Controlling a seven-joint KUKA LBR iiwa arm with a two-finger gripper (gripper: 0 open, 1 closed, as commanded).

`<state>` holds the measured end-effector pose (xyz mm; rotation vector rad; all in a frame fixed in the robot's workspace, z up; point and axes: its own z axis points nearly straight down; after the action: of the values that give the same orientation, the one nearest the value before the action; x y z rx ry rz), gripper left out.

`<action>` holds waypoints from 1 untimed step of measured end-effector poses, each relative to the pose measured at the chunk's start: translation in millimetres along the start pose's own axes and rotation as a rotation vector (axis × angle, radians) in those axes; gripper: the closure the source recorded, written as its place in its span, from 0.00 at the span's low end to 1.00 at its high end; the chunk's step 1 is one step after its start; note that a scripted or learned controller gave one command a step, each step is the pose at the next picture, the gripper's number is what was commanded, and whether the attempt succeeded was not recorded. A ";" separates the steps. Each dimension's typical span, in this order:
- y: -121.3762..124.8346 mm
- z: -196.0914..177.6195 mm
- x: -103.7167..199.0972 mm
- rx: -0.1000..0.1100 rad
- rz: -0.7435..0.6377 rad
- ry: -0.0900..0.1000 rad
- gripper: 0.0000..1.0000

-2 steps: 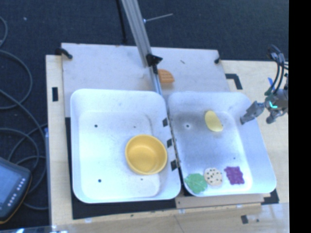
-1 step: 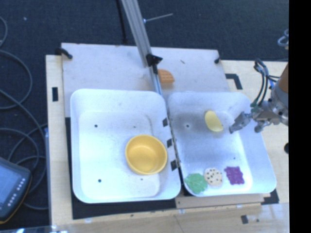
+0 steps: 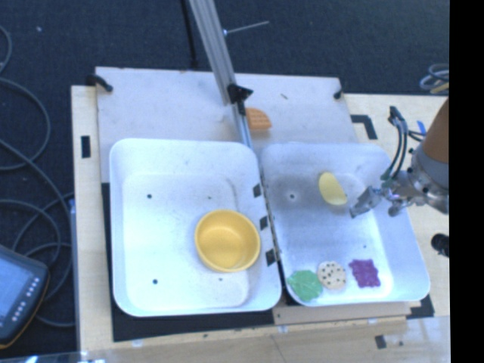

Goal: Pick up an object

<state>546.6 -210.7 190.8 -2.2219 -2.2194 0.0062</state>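
In the right bin [image 3: 397, 240] a yellow oval piece [image 3: 331, 188] lies toward the back. Along that bin's front edge sit a green piece [image 3: 305, 284], a round speckled cookie [image 3: 331, 275] and a purple piece [image 3: 365, 273]. My gripper [image 3: 376, 206] hangs over the right bin's right half, just right of the yellow oval piece and slightly nearer the front. It stands open, its fingers apart with only bin floor between them. The left bin [image 3: 144, 203] holds a yellow bowl [image 3: 227, 240].
An orange object [image 3: 259, 119] lies on the bench behind the bins, beside a slanted metal rail [image 3: 215, 44]. Cables run along the arm at the right edge. A dividing wall [image 3: 265, 203] separates the two bins.
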 end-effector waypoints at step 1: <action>-6.0 44.0 0.6 0.000 0.000 0.000 0.00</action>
<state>540.4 -210.2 146.8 -2.2220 -2.2188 0.0059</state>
